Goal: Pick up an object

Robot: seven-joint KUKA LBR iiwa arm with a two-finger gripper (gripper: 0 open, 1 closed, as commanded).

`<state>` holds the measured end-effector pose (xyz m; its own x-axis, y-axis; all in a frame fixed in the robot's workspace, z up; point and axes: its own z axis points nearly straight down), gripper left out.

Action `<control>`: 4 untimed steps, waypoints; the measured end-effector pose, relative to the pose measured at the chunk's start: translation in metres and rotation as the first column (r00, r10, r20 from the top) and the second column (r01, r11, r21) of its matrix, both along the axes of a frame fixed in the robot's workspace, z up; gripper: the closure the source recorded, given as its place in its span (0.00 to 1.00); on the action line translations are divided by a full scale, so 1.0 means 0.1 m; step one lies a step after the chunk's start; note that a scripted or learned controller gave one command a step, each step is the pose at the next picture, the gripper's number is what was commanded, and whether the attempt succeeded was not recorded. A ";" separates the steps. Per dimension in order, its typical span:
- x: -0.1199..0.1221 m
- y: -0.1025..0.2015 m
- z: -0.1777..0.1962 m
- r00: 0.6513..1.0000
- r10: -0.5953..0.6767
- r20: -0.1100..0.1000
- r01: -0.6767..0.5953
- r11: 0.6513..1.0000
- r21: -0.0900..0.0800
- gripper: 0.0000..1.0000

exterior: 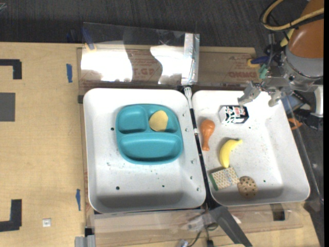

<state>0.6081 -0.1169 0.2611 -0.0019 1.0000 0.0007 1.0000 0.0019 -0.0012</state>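
Nearest the camera, at the lower edge of the right white bin (293, 153), lie a round brown speckled cookie (247, 186) and, touching its left side, a flat checkered waffle-like square (224, 177). Just above these rests a yellow toy banana (229, 151), and to its upper left an orange drumstick-shaped piece (206, 133), close to the bin's left wall. In the upper part of the same bin stands a small black-and-white carton (234, 114).

The hand (260, 95) is at the upper right of the frame, above the right bin's far rim, just beside the carton's upper right and not touching it. Its fingers are spread wide with nothing between them. The grey arm with orange band (307, 42) enters from the right.

The left white bin (103, 179) holds a teal divided plate (149, 140) with a round yellow object (159, 120) in its upper right compartment. Both bins sit on the brown desk (36, 138).
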 end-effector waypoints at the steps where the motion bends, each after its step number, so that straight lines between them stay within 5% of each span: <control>1: -0.54 0.17 -1.24 0.996 -0.083 -0.010 0.083 0.997 0.000 0.00; 2: -0.53 0.21 -1.73 0.987 -0.158 0.007 0.158 0.987 0.000 0.00; 3: -0.51 0.21 -1.62 0.987 -0.159 0.012 0.159 0.987 0.000 1.00; 4: -0.16 0.85 -0.75 0.957 -0.291 0.004 0.291 0.957 0.002 1.00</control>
